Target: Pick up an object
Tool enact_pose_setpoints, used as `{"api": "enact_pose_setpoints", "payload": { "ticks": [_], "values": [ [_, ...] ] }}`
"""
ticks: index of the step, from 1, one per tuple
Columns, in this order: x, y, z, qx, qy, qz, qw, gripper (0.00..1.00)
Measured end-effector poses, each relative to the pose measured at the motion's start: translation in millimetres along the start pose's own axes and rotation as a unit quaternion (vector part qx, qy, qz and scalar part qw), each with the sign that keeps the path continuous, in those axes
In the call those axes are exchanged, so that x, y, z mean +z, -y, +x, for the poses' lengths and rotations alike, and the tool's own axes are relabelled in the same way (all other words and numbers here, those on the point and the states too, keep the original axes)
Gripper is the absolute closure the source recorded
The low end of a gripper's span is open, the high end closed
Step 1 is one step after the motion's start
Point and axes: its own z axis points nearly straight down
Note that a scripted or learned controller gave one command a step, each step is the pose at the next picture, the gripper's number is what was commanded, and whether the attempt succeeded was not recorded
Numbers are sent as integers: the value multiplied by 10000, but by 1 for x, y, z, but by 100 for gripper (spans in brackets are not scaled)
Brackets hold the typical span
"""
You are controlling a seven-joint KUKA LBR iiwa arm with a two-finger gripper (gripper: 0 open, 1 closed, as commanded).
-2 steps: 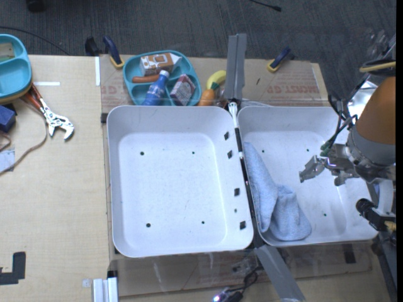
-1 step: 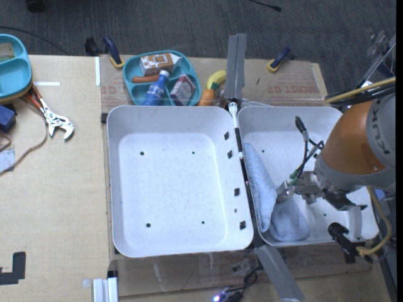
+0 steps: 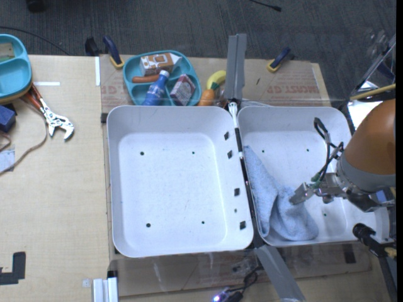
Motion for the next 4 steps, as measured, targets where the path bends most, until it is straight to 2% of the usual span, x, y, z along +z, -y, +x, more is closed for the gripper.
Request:
{"api": "enact_pose_setpoints", "payload": {
  "ticks": [1, 2, 3, 4],
  "values": [
    [-6, -1, -1, 3, -6, 21, 10000, 100],
    [-6, -1, -1, 5, -4, 22, 10000, 0],
    [28, -45, 35, -52, 2, -16, 10000, 0],
    [28, -27, 32, 325, 1, -17, 9995, 0]
  ]
}}
